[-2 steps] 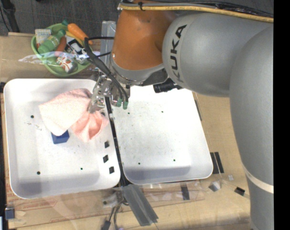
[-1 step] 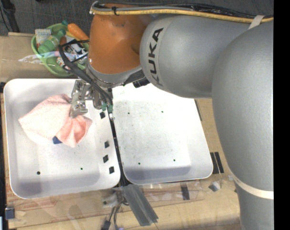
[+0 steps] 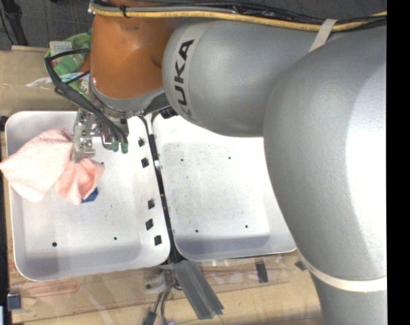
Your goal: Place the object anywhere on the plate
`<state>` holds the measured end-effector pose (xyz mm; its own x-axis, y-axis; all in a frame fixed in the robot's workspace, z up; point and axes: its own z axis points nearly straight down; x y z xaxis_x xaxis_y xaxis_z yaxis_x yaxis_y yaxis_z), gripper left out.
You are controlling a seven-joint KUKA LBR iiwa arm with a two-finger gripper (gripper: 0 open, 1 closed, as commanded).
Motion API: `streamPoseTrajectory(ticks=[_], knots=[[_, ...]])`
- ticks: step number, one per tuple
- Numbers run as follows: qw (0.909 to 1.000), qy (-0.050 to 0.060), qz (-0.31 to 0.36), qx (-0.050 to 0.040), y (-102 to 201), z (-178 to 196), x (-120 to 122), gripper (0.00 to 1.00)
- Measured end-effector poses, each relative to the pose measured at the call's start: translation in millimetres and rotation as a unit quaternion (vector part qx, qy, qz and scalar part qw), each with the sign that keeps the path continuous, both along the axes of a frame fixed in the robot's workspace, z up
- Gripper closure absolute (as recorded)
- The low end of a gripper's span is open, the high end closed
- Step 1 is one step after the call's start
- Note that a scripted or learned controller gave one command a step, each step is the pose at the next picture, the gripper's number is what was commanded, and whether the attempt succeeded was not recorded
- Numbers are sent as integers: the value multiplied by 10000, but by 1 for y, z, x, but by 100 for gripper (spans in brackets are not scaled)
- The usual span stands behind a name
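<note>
Judging step: you are at the pick stage; nothing has reached a plate, and I cannot make out any plate for you.
Gripper: the gripper [image 3: 90, 144] hangs under the orange band, low in the left bin [image 3: 76, 249], right at the upper edge of the pink cloth [image 3: 53, 164].
Grasp state: you cannot tell from this slant whether it has clenched or is released; no cloth shows plainly between the tips.
Task thing: the pink cloth lies crumpled in the upper left of the left bin, spilling over the left rim, with a small blue object [image 3: 90, 195] peeking from under its lower fold.
Next move: you need proof of a hold first, then a straight lift before any sideways travel.
Edges: the cloth draped on the rim could drag; the divider between the bins sits just right of the gripper.
Open room: the lower half of the left bin and most of the right bin [image 3: 218, 202] look bare, though the arm's bulk covers the right side.
</note>
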<state>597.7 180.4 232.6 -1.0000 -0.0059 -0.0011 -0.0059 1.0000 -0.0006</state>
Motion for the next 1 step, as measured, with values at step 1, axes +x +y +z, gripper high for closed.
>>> streamPoseTrajectory(ticks=[1], knots=[[10000, -4, -2, 2, 0, 0, 0, 0]])
